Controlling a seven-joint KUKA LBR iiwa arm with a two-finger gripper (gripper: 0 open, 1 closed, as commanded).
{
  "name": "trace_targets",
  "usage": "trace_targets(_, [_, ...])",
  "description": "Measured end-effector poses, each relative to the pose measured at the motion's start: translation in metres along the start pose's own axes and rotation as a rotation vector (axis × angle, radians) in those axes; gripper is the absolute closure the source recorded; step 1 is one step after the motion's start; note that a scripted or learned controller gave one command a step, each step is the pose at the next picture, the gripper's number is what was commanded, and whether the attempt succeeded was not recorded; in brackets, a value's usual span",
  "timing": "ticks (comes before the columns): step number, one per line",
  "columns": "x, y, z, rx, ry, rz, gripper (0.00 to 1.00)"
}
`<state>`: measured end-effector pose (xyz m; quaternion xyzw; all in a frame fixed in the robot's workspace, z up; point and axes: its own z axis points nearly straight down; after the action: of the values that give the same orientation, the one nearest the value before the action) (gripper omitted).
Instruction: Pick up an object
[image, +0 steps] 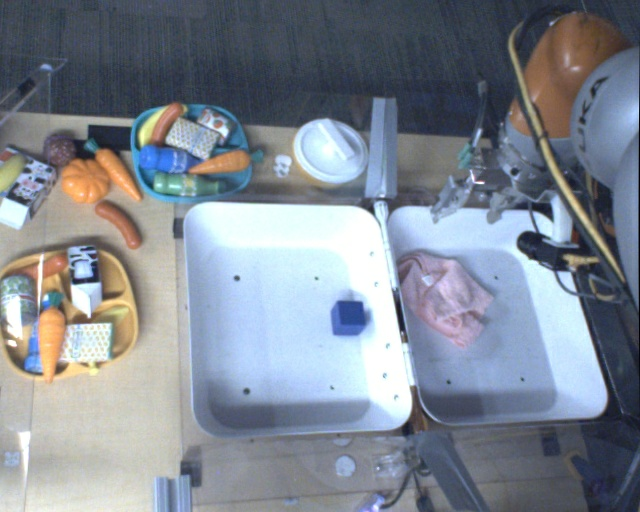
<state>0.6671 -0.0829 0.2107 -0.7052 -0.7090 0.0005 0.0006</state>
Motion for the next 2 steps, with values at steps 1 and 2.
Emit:
trace_targets(1, [-0.014, -0.058, 0.109, -0.003, 0.0, -0.157, 0.0])
trace_targets(2, [-0.05, -0.088, 0.12, -0.02, -0.004, -0.227, 0.0])
